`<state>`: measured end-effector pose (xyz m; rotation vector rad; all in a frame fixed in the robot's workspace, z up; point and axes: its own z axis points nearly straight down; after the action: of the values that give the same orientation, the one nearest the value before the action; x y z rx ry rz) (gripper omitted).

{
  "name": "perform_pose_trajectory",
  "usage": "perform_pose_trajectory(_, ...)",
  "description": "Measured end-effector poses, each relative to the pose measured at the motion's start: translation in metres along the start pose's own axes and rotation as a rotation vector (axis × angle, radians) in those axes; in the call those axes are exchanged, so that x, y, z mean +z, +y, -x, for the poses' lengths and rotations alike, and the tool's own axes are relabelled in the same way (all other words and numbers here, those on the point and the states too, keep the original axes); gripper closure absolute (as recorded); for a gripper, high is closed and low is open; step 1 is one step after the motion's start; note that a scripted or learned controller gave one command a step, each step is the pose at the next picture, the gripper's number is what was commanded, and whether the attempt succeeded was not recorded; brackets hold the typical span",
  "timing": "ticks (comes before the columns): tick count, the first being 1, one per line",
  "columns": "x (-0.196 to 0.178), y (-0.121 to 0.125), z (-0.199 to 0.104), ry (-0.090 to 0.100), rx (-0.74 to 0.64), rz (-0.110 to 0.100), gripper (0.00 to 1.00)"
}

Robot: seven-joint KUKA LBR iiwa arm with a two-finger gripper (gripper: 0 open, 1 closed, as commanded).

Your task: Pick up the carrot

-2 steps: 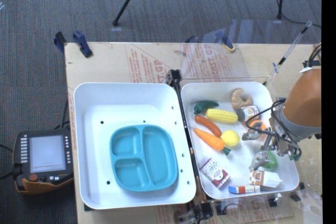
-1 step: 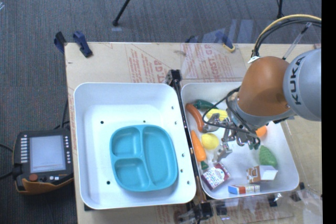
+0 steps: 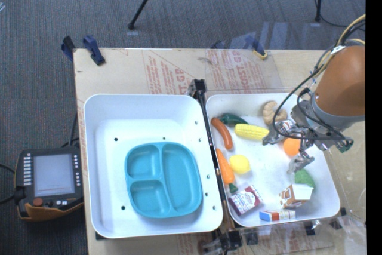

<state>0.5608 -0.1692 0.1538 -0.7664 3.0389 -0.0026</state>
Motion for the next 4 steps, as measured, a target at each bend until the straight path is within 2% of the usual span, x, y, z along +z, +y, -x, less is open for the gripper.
perform_pose_trajectory(1, 0.070, -0.030, 0.002, 0.008, -0.040, 0.011, 0.00)
perform_pose_trajectory(2, 0.056, -0.031, 0.006, -0.003, -0.036, 0.006, 1.00)
perform_pose_trajectory(3, 0.066, -0.018, -0.003, 0.002, -0.489, 0.009, 1.00)
perform_pose_trajectory(4, 0.056, -0.017, 0.000, -0.004, -0.485, 0.011, 1.00)
